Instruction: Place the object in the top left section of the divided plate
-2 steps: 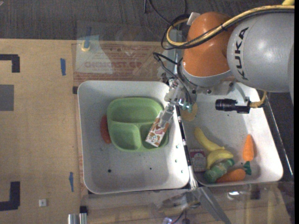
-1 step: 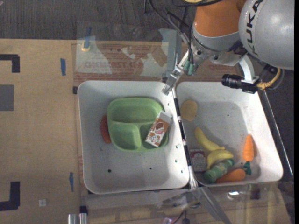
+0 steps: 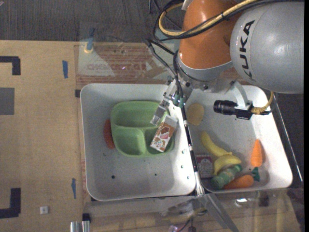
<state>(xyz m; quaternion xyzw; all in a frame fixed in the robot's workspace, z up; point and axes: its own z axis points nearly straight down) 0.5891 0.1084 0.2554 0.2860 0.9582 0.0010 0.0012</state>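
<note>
Left white bin [image 3: 96, 178] holds a green divided plastic plate [image 3: 126, 129]; the claw [image 3: 161, 114] pinches a small printed carton [image 3: 163, 137] over the plate's right edge.

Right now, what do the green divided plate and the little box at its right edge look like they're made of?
The green divided plate: probably moulded plastic, with one even matte colour, rounded corners and smooth raised dividers. The little box: likely printed cardboard or a plastic toy carton, with flat faces, sharp edges and a red-and-white printed label; the view is too coarse to say which.

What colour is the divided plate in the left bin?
Light green: the divided plate shows plainly in the camera view, in the left bin.
</note>
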